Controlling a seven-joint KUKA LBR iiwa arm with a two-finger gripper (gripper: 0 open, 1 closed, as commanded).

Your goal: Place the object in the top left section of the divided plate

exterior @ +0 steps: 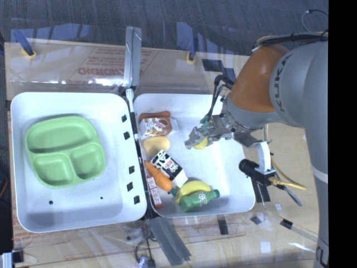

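A green divided plate (65, 149) lies in the left bin, with one long section at the top and two smaller ones below. My gripper (196, 140) hangs over the middle of the right bin, well to the right of the plate. A small yellow object (202, 144) shows between its fingers, and the gripper is shut on it. Most of that object is hidden by the fingers.
The right bin (234, 202) holds a brown bread packet (154, 124), a pale yellow potato-like piece (156, 144), a carrot (158, 178), a black-and-white carton (169, 167), a banana (193, 187) and a green bottle (198, 200). A raised divider (133, 144) separates the bins.
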